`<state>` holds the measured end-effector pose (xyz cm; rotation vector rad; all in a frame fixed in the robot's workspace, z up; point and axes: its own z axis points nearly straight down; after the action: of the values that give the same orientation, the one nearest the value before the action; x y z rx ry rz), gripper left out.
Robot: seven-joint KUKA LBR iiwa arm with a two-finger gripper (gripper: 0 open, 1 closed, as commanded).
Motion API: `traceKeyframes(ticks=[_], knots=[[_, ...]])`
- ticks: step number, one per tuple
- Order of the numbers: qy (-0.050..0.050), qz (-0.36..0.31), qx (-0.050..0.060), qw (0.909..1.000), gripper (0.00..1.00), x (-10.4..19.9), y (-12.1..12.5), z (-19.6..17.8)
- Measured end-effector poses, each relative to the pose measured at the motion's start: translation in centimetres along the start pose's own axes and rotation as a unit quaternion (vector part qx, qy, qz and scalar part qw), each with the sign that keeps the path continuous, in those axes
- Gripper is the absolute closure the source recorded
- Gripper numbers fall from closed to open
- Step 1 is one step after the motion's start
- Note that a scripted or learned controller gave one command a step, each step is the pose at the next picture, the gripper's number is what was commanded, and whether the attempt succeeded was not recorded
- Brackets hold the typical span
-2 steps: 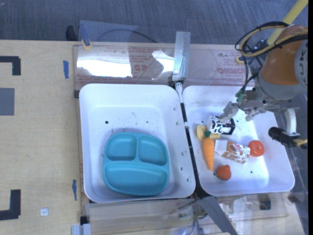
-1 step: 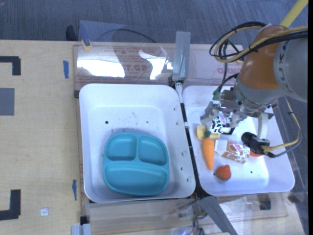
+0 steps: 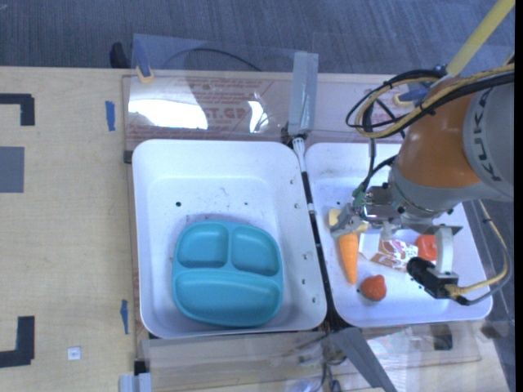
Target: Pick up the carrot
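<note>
Gripper (image 3: 358, 219) low over the right bin (image 3: 474, 296), at the upper end of the carrot (image 3: 349, 256); open or shut impossible to tell, the tip hidden under the wrist and its cabling. Arm (image 3: 445, 149) above it, orange-banded, reaching in from the right, looped cables over the bin's back edge. Carrot lying lengthwise near the bin's left wall, thick end toward the gripper, point toward the front, flat on the floor and seemingly not lifted. Just beside its top, a small yellow piece (image 3: 333, 217); near its tip, a strawberry (image 3: 373, 287); to the right, a packet (image 3: 395, 253) and a red piece (image 3: 426, 247), part covered by the wrist. Further out, the left bin (image 3: 155, 170) with a blue tray (image 3: 228, 274) in its front half. Step in hand, by the look of it: the reach or the closing on the carrot, lift not yet begun. Next move likely calls for the tip centred across the carrot's thick end, a firm close clear of the yellow piece, then a straight rise; a pinch so near the end could let it tilt or slip.
</note>
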<state>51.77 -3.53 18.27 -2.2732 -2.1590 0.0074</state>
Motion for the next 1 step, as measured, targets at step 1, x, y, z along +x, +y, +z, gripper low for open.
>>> traceKeyframes(ticks=[1], knots=[[-0.001,-0.021,-0.002,0.9998,0.0,-1.01,3.19,-0.02]])
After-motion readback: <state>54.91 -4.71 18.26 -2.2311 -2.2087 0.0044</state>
